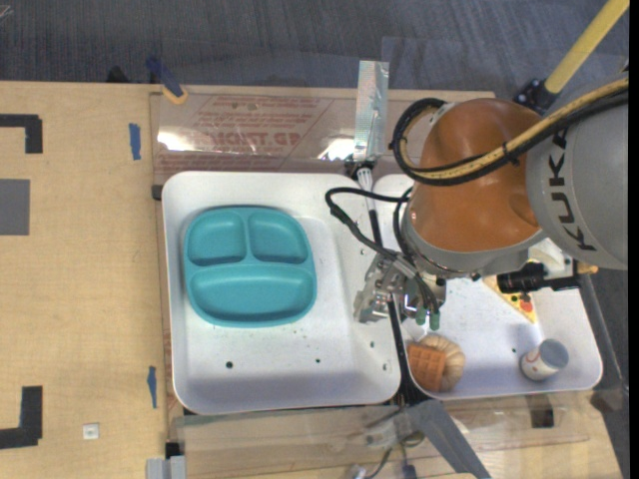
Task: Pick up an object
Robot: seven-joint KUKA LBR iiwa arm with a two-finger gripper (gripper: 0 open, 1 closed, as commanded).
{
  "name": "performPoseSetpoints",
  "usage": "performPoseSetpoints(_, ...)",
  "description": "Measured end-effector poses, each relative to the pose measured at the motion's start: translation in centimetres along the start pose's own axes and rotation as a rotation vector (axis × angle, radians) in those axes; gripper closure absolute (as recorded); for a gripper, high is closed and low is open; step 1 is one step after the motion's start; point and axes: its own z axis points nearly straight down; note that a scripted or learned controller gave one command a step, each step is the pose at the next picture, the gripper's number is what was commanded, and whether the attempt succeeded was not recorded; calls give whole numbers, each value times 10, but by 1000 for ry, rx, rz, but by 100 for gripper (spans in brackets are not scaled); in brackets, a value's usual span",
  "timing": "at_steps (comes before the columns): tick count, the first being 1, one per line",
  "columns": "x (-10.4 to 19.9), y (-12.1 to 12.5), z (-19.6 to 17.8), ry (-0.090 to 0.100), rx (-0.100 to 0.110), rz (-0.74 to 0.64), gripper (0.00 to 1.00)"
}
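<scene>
A teal divided plate [250, 265] lies in the left bin [200, 362]. In the right bin [574, 312], a round tan and orange object [435, 360] rests at the front left corner. A small grey cup-like object [542, 358] stands at the front right. My gripper [391, 295] hangs low over the divider between the two bins, just above and left of the tan object and right of the plate. No object shows in its grasp.
The arm's orange band [469, 183] and grey body cover much of the right bin. A small yellow and red item [526, 307] lies beside the wrist. Black cables [349, 213] loop over the left bin's right edge. A clear panel [260, 133] stands behind the bins.
</scene>
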Motion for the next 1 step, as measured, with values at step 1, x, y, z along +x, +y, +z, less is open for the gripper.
performPoseSetpoints(1, -4, -15, -37, -4, 0, -271, 100)
